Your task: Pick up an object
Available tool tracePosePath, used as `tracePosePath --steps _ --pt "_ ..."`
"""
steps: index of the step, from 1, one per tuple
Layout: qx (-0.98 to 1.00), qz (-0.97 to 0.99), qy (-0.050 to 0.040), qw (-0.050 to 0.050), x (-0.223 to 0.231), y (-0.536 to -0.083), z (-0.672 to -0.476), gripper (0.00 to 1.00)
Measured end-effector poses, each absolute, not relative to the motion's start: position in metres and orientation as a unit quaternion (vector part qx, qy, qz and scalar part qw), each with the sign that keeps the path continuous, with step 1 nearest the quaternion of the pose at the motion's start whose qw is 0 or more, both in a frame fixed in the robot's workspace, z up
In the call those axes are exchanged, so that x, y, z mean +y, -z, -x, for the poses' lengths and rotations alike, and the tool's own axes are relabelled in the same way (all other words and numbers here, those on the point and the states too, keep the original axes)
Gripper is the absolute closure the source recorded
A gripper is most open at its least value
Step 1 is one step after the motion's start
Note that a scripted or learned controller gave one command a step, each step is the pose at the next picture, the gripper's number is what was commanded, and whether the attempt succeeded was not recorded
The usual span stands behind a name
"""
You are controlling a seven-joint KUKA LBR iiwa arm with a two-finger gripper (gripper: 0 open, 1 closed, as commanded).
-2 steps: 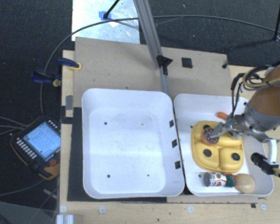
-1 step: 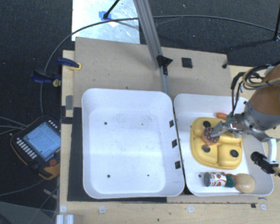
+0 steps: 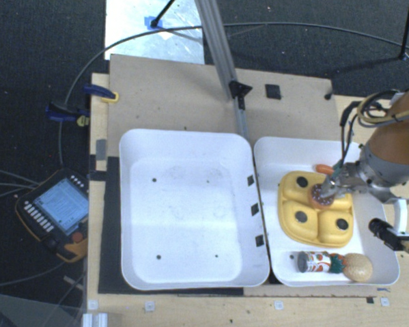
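Observation:
In the right bin (image 3: 268, 197) lies a yellow four-lobed toy block (image 3: 313, 211) with dark round spots. My gripper (image 3: 324, 194) hangs right over its upper right lobe, reaching in from the right. A small orange piece (image 3: 323, 169) peeks out just behind the gripper. Along the bin's front wall lie a small can-like object with a red and white label (image 3: 315, 262) and a tan rounded object (image 3: 357, 267) beside it.
The left bin (image 3: 182, 206) stands beside the right one, the two meeting at a ridge with black clips. A grey pole (image 3: 220, 51) slants over the board behind the bins. A teach pendant (image 3: 55, 210) lies off the bench to the left.

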State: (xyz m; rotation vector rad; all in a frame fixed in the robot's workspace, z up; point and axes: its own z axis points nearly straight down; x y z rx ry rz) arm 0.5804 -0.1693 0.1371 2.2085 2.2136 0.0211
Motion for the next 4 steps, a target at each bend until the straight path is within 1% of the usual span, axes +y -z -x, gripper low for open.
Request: tracePosePath --steps 1,2,3,4 --pt "0.710 -0.705 -0.0018 0.003 -0.162 -0.187 -0.588 1.00" --pt "0.710 -0.705 -0.0019 0.003 -0.163 -0.232 -0.596 1.00" --pt "0.709 -0.705 -0.0019 0.003 -0.163 -0.277 -0.597 1.00" --pt "0.711 -0.704 -0.0014 0.000 -0.113 -0.281 -0.583 1.00"
